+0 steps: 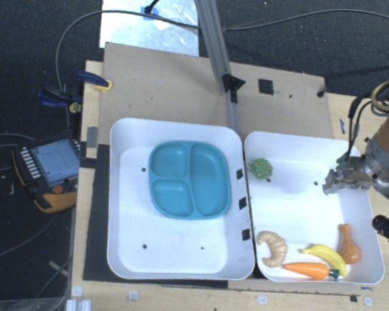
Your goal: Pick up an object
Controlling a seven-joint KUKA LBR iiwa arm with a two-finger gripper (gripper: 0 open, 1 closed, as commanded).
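The right bin (292,209) holds a green broccoli piece (260,168) near its upper left corner. Along its front edge lie a tan croissant (272,248), an orange carrot (307,269), a yellow banana (325,256) and a brown drumstick (349,244). My gripper (341,179) hangs over the right side of this bin, above bare floor, well apart from all the items. Nothing shows between its tips.
The left bin (171,252) carries a blue three-part plate (190,180). A grey pole (216,41) slants across the back of the bench. Clamps (78,89) and a handheld controller (49,171) sit off the bench's left side.
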